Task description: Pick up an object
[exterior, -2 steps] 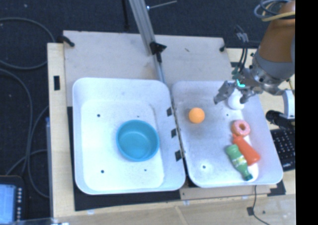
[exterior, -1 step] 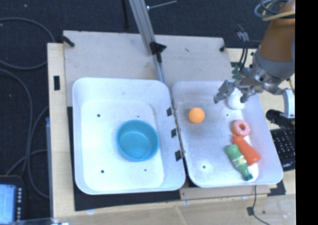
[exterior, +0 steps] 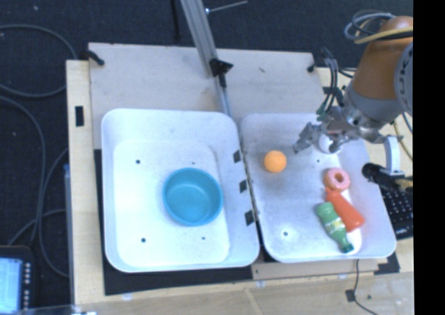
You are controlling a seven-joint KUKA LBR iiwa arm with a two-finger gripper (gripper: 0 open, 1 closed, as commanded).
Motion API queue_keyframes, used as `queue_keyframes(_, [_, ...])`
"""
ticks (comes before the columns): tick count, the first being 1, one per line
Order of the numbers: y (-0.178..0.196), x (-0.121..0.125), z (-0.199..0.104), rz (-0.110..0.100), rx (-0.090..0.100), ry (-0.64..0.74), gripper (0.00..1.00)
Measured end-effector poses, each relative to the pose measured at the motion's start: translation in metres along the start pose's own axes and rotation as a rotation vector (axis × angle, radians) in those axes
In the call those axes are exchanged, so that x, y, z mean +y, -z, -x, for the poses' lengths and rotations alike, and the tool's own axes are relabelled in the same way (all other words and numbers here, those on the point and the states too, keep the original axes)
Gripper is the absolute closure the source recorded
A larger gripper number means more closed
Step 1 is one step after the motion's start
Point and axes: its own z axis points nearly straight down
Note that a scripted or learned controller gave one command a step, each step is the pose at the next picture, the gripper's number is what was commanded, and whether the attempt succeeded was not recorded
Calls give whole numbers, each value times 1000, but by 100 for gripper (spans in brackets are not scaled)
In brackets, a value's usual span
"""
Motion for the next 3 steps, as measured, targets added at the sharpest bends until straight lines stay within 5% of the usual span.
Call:
queue_keyframes(2, [-96,0,3,-1,0,-3,0])
queue_keyframes(3, [-79,3,3,10,0,-6,100])
